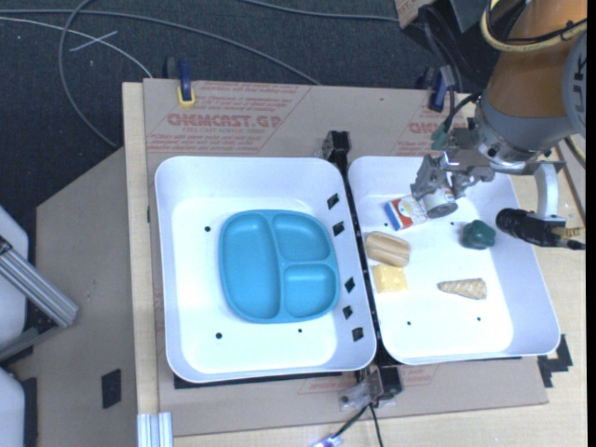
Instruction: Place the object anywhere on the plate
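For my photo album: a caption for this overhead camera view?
Robot gripper over a small carton, blue plate in the neighbouring bin.

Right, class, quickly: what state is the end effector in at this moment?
End effector: low in the right bin, at the small red, white and blue carton; open or closed cannot be told.

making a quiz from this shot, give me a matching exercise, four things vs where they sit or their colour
Things:
1. plate
2. bread roll
3. dark green object
4. cone-shaped pastry

Descriptions:
A. right bin, nearest the right edge
B. blue, alone in the left bin
C. tan, right bin, close to the divider
D. pale wedge, toward the front of the right bin

Pairs: 1-B, 2-C, 3-A, 4-D
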Available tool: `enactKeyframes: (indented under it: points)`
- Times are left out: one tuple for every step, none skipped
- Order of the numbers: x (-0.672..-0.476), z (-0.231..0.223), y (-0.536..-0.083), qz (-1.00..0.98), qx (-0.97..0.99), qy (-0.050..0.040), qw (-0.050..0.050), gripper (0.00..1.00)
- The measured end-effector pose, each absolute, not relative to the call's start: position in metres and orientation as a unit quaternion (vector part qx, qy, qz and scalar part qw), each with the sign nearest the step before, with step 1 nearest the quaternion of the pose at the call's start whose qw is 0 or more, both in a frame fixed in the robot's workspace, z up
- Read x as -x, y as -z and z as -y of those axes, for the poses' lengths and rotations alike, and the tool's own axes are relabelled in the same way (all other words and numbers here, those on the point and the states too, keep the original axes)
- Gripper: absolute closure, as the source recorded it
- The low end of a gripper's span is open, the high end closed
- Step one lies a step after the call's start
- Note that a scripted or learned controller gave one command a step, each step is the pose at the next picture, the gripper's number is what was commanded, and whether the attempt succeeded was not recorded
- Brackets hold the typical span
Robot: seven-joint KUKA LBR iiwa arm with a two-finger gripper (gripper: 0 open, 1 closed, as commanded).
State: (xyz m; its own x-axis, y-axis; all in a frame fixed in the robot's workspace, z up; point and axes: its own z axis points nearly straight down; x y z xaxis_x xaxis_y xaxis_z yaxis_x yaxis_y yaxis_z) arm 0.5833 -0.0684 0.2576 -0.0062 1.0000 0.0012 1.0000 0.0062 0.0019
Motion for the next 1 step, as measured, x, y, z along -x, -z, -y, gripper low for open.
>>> enactKeyframes:
  points:
    - [-0.5847,0.0122,-0.2614,-0.709,-0.705,-0.0012,0.000,1.00]
